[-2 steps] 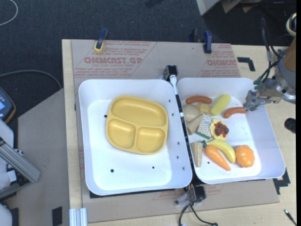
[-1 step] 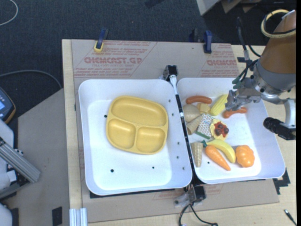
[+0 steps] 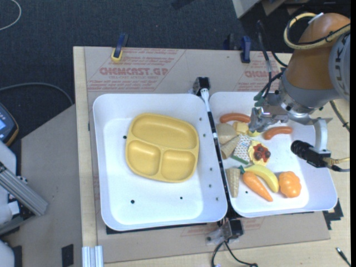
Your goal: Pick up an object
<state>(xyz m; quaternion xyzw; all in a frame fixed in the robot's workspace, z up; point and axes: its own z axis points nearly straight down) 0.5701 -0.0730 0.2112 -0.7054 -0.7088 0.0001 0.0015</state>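
Observation:
The right bin (image 3: 311, 199) holds a heap of toy food: a sausage (image 3: 235, 117) at the back, a second sausage (image 3: 277, 130), a pizza slice (image 3: 259, 152), a banana (image 3: 264, 174), a carrot (image 3: 257, 186), an orange pepper (image 3: 289, 184) and a bread piece (image 3: 225, 131). My gripper (image 3: 256, 125) hangs low over the back of the heap, between the two sausages, by a small yellow piece (image 3: 241, 128). The arm's wrist covers the fingers from above.
The left bin (image 3: 108, 149) carries a yellow divided plate (image 3: 162, 147) in its middle. A black divider rail (image 3: 213, 138) runs between the bins. Clamps (image 3: 117, 52) sit at the bench's back edge, and cables trail by the arm on the right.

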